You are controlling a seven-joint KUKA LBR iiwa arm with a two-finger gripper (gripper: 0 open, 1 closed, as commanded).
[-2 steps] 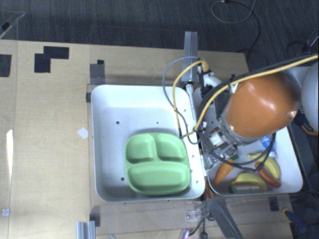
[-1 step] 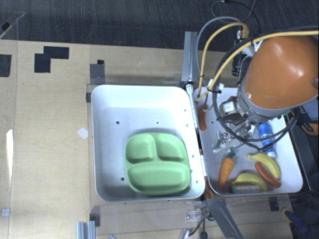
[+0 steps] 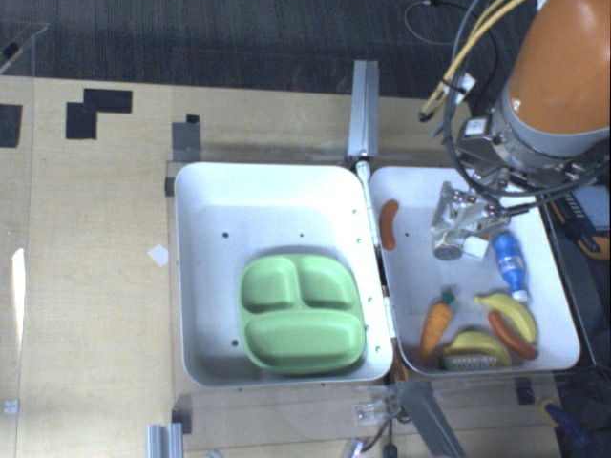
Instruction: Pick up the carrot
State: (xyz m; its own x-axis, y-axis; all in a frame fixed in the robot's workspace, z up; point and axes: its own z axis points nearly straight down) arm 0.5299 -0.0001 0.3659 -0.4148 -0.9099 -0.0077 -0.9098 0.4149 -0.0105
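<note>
The left bin (image 3: 196, 256) holds a green divided plate (image 3: 301, 313), which sits toward the bin's 5 o'clock corner with its two small compartments on the far side and its one long compartment on the near side. Across the divider, the right bin (image 3: 406, 189) carries a small red sausage (image 3: 389, 225) lying lengthwise close to its left wall, at about 10 o'clock from the bin's middle. The carrot (image 3: 436, 324), orange with a green top pointing up the picture, lies tilted at about 7 o'clock in this bin, untouched and apart from the gripper. Just beside its lower end, at the near wall, lies a yellow-green corn cob (image 3: 474, 348). A yellow banana (image 3: 511, 315) and a red-orange sausage-like piece (image 3: 511, 337) rest together at 5 o'clock. Above them a blue bottle (image 3: 510, 263) with a white cap lies on its side. The gripper (image 3: 451, 241) hangs over the bin's upper middle, at 12 o'clock from the carrot; whether its metal fingers are spread or pressed together cannot be made out, and nothing is seen between them. The grey and orange arm (image 3: 563, 55) fills the upper right.
</note>
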